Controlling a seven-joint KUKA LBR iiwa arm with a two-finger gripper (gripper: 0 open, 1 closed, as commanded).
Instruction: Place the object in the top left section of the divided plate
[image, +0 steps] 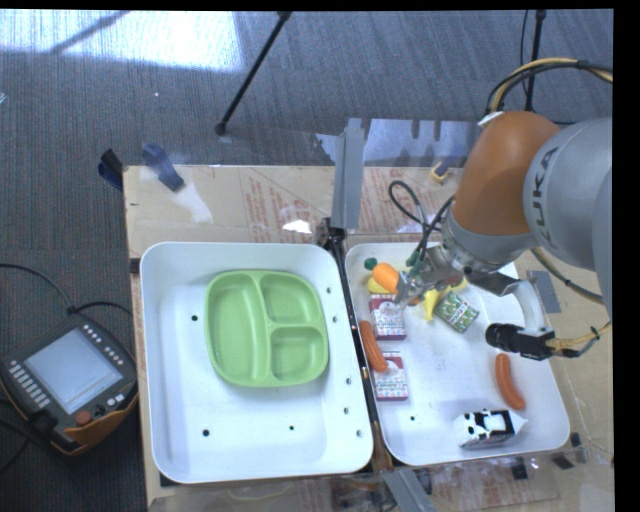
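I see the divided plate (267, 328) lying flat in the left bin; it is light green, with rounded corners and three sections: one long at its left, two smaller at its right; all three sections have nothing in them. Which object of the right bin is meant for it, I cannot tell.

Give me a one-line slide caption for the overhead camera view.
KUKA arm's gripper reaches among toy foods in the right bin; green divided plate waits in the left bin.

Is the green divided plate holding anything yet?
Empty: all three sections of the green plate show bare green, in the left bin.
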